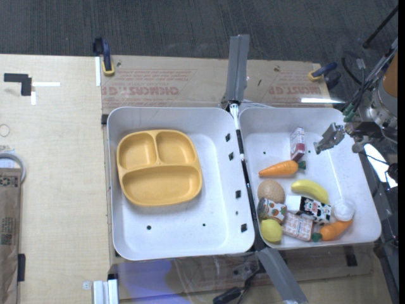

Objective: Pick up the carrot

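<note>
Tabletop [50,189] with two white bins; carrot [278,168] lies mid right bin [364,189]. My gripper [330,138] hovers upper right of it, grip state unclear.

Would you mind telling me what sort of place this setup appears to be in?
Probably a robotics lab test bench: two white bins clamped side by side over cardboard, toy food such as a carrot and banana, and a gripper reaching in from the right.

Glossy white plastic bins [120,170], matt yellow plastic plate [159,168], pale wooden bench [50,170]
</note>
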You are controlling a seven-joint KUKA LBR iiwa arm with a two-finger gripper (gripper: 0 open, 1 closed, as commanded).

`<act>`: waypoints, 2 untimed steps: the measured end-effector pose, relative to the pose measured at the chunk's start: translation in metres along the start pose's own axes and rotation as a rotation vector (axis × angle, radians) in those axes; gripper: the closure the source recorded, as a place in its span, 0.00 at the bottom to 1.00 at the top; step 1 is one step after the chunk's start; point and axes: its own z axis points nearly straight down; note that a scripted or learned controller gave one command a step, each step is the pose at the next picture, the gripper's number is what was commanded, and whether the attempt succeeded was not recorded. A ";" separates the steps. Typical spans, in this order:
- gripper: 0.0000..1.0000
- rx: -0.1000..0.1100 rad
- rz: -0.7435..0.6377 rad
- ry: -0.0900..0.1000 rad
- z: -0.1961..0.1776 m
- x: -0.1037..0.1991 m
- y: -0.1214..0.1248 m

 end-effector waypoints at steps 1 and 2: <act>0.00 0.002 0.125 0.001 0.161 0.034 0.038; 0.00 -0.003 -0.105 0.000 0.180 0.038 0.036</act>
